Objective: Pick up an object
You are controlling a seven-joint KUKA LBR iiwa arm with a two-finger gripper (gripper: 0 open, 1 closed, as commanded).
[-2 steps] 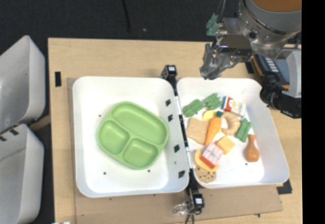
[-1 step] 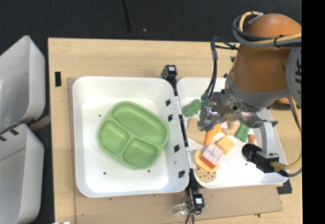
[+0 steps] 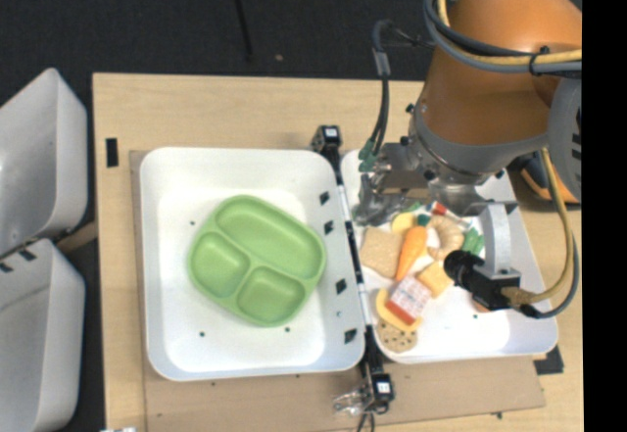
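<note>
The toy food lies heaped in the right bin [image 3: 509, 322], pieces touching, so the pincer [image 3: 377, 200] hanging over the heap's far left edge could nudge several or close on none; I can't tell its state. An orange toy carrot [image 3: 411, 251] lies tilted across a tan slice [image 3: 384, 249], mid-pile

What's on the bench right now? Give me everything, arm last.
Bench: one, light wood, under both bins.
Bins: two, white, side by side; left bin, right bin.
Divided plate: one, green, three compartments, in the left bin.
Carrot: one, orange, right bin, in the pile.
Toy food pile: several pieces, yellow, tan, red, right bin's left side.
Arm: one, orange band, over the right bin.
Gripper: above the pile's far end.
</note>
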